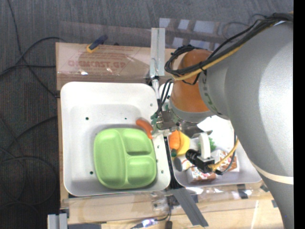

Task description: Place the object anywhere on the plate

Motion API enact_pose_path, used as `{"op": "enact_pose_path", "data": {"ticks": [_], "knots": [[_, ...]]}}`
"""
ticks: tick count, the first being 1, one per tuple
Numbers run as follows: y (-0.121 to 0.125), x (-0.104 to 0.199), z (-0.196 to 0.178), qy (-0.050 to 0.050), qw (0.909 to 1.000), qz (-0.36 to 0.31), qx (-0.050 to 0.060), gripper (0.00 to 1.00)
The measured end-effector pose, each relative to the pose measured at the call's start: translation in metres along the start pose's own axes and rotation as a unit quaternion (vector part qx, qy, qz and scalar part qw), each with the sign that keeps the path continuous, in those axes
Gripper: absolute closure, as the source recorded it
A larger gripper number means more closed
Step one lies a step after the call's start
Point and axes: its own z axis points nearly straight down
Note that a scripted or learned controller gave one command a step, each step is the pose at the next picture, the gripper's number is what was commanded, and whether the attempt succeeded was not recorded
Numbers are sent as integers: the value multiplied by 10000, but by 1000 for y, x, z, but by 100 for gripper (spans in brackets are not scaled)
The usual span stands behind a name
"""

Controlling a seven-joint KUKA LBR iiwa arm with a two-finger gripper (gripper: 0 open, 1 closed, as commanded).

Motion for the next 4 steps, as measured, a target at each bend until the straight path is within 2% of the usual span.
{"op": "enact_pose_path", "data": {"ticks": [1,2,3,4], "knots": [[117,-41,-13,213,9985,-499,62,100],[67,64,39,231,9891,-1451,3,100],[0,121,-5,247,9348,-3543,-10,100],[-6,92,19,238,8837,-4674,-41,100]]}}
